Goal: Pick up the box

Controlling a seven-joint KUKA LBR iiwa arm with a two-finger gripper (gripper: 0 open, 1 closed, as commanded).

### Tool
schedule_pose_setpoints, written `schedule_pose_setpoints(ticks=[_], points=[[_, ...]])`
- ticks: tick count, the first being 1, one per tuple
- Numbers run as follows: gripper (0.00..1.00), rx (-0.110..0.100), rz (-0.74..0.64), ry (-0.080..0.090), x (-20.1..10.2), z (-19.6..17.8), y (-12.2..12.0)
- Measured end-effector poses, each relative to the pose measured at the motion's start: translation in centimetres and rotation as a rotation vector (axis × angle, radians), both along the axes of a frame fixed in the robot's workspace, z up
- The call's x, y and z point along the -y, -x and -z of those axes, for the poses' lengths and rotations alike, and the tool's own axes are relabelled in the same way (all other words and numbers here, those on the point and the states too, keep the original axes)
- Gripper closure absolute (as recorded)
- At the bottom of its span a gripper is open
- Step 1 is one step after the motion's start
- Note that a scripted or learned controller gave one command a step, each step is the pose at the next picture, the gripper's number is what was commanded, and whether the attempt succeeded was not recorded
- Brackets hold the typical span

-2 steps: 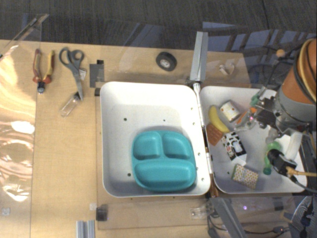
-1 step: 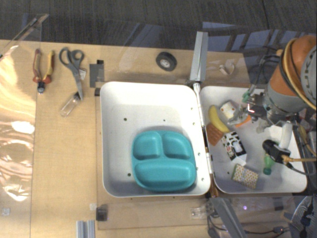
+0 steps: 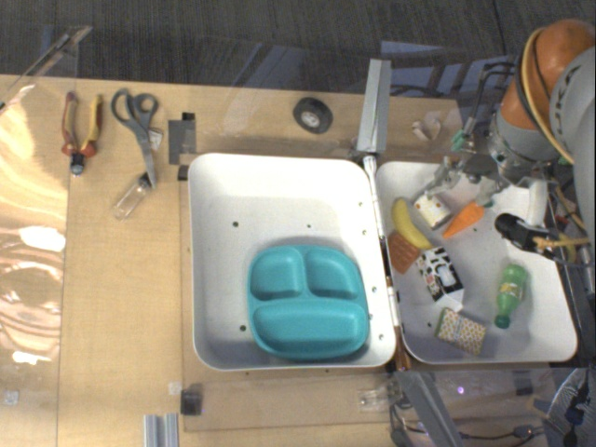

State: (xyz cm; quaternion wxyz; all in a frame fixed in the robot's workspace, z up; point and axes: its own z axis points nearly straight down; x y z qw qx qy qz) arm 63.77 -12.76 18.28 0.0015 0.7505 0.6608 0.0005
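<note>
In the right bin (image 3: 549, 343) a black-and-white printed box (image 3: 440, 273) lies flat near the middle left. A small patterned box (image 3: 462, 331) lies by the front wall. A little white block with a brown edge (image 3: 431, 209) sits at the back left, beside a banana (image 3: 408, 223) and an orange carrot (image 3: 464, 219). My gripper (image 3: 453, 177) hangs over the bin's back left part, just above and right of the white block. It is well behind the printed box.
A green bottle (image 3: 508, 295) lies at the right of the right bin and a brown piece (image 3: 402, 250) by its left wall. The left bin (image 3: 223, 203) holds a teal divided tray (image 3: 308, 300). Scissors (image 3: 140, 124), pliers (image 3: 79, 128) and a tape roll (image 3: 313, 115) lie on the bench.
</note>
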Motion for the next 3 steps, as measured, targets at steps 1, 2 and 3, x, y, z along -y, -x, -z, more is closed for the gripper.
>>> schedule_pose_setpoints(ticks=[1, 2, 3], points=[[0.0, -0.002, -0.109, -0.001, -1.4, 6.4, -0.3], [0.0, 0.001, -0.275, 0.005, -3.5, 9.6, -3.2], [1.0, 0.007, -0.282, 0.005, -3.8, 8.2, -3.4]])
